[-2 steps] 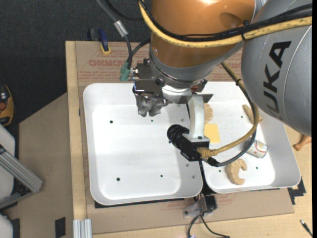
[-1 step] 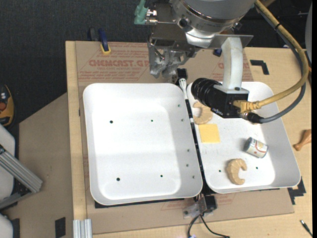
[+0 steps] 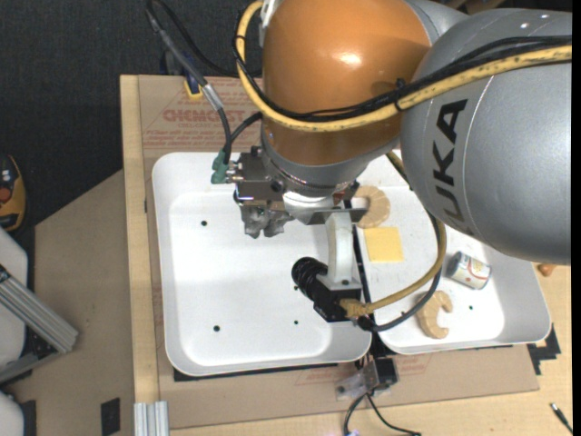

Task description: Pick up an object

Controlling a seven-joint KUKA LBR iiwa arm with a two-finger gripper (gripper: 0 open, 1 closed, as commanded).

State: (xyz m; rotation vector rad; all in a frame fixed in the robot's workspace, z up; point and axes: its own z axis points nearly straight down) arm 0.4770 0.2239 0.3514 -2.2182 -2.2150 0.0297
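Nearest the camera, a wooden hook (image 3: 438, 316) and a small can (image 3: 469, 270) lie in the right bin (image 3: 508, 321), with a yellow block (image 3: 384, 243) just beyond, all loose for picking. Farther back the gripper (image 3: 263, 218) hangs over the left bin (image 3: 195, 334), likely between tries; how wide it stands I cannot tell.

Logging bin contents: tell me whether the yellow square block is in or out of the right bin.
In. The yellow square block lies flat on the right bin's white floor, near the divider.
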